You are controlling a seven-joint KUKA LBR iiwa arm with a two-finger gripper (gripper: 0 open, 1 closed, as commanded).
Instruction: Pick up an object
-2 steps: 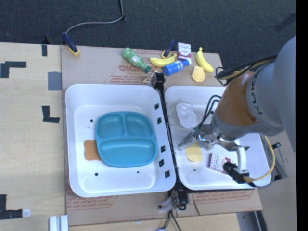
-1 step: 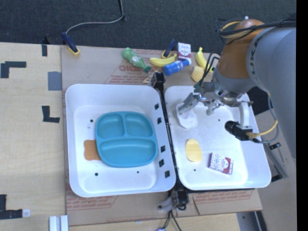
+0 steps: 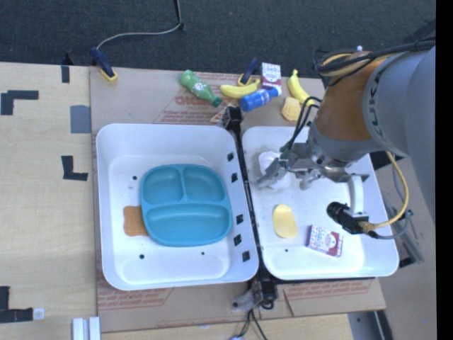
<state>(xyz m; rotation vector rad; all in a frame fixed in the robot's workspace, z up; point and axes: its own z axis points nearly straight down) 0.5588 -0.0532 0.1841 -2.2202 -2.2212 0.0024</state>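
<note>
Two white bins sit side by side on a brown bench (image 3: 42, 211). Dark floor lies at the far side. In the right bin (image 3: 368, 261), the gripper (image 3: 289, 177) hangs over a small white thing (image 3: 272, 165), claw spread wide, holding nothing. The left bin (image 3: 113, 147) holds a blue tray (image 3: 185, 204).

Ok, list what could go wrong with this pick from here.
1. The gripper is low over a white object near the right bin's back-left corner; the bin wall may block a clean grasp.
2. White on white, the object could be misjudged.
3. The yellow piece and red-and-white box lie nearby; a sweep could knock them.
</note>
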